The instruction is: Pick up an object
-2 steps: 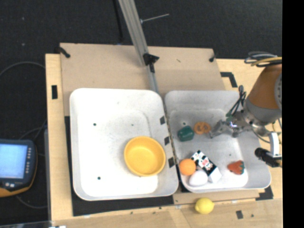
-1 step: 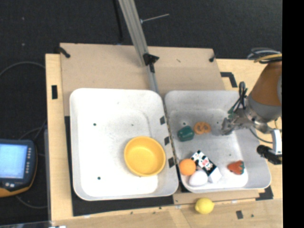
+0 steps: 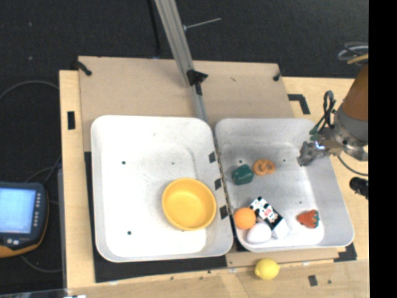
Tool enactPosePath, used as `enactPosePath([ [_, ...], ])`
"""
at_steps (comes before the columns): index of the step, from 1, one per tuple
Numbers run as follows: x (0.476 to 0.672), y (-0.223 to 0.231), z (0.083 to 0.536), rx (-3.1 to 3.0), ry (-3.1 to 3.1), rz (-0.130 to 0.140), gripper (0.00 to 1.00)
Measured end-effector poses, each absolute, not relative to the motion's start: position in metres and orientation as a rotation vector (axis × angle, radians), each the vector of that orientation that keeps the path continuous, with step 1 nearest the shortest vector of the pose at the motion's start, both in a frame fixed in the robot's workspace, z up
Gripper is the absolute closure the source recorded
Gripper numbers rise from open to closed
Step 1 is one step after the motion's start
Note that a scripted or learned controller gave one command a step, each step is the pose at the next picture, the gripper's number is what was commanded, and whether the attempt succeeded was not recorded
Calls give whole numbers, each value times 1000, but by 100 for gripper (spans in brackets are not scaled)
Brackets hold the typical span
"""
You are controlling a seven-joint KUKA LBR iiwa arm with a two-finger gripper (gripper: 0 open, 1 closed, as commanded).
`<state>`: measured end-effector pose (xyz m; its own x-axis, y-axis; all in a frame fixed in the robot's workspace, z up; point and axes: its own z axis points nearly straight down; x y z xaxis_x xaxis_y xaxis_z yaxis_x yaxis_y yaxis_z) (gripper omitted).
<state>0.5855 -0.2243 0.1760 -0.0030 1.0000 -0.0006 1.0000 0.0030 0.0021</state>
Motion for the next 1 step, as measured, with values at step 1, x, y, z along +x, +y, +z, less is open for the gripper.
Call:
enactPosePath([
  [1,590,-216,229,2215,2224,2,100],
])
